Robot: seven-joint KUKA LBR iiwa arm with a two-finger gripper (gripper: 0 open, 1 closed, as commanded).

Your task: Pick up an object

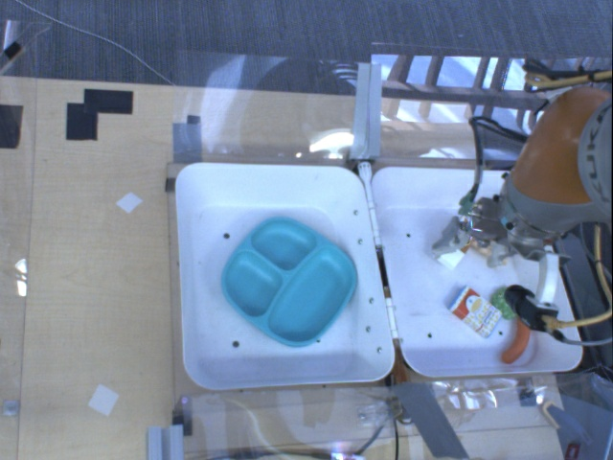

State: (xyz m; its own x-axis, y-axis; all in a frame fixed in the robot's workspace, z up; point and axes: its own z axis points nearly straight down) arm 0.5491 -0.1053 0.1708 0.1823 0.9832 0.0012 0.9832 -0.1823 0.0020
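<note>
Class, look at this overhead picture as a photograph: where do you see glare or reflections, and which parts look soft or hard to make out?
In the camera view, bright glare sits on the clear panel behind the left bin, with window-like reflections above the right bin; the blue divided plate is evenly lit and crisp; the gripper is small and cluttered, hard to make out.

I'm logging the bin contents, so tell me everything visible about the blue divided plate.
The blue divided plate is a rounded-square dish in a glossy turquoise that looks like plastic. Raised ridges split it into three compartments: two smaller ones toward the upper left and one larger one along the lower right. It lies flat and right side up, turned at an angle to the bin walls, near the middle of the left bin. It touches only that bin's floor.
</note>
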